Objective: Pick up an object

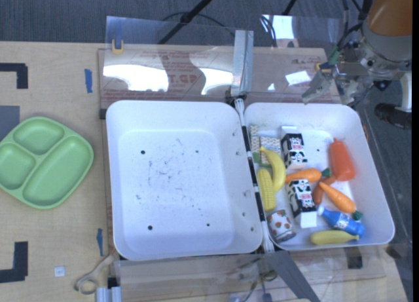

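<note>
Nothing grabbed yet: my gripper (325, 83), can't tell if it's wide or narrow, hangs above the right bin (373, 163), toys below it untouched.

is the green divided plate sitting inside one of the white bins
No, the green divided plate lies on the wooden bench, to the left of the left white bin.

Grey KUKA arm (391, 29) reaching in from the right, orange band above the wrist, gripper (325, 79) hanging below-left of the wrist, fingers indistinct
</note>
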You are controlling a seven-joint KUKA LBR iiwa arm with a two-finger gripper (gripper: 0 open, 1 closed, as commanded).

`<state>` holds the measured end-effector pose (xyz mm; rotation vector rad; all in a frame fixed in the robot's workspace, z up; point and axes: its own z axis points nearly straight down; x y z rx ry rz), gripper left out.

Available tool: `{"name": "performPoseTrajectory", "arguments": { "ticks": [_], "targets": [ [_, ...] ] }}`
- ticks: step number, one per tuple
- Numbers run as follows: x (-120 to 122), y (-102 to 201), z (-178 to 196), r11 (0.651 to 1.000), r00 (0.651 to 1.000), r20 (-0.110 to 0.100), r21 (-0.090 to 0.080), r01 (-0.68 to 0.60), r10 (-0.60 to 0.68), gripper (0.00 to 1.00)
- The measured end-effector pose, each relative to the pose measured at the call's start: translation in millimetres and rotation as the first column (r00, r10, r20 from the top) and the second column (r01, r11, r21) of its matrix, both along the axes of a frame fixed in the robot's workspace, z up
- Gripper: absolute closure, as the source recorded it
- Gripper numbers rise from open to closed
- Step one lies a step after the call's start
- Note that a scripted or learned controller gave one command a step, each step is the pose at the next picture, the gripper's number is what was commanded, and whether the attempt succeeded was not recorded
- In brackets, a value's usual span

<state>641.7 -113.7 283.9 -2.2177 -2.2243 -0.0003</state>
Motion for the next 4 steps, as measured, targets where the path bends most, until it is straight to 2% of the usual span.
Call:
{"name": "performPoseTrajectory", "arguments": {
  "ticks": [1, 2, 3, 4],
  "targets": [
    [-107, 8, -105, 0.999, 0.999, 0.000, 0.000, -0.051, 0.051, 0.00],
    [-82, -35, -176, 0.993, 0.993, 0.001, 0.001, -0.120, 0.120, 0.00],
    [-93, -41, -188, 0.978, 0.978, 0.022, 0.020, 0.207, -0.208, 0.00],
    [-106, -9, -197, 0.968, 0.968, 0.007, 0.001, 0.249, -0.249, 0.00]
  ]
}}
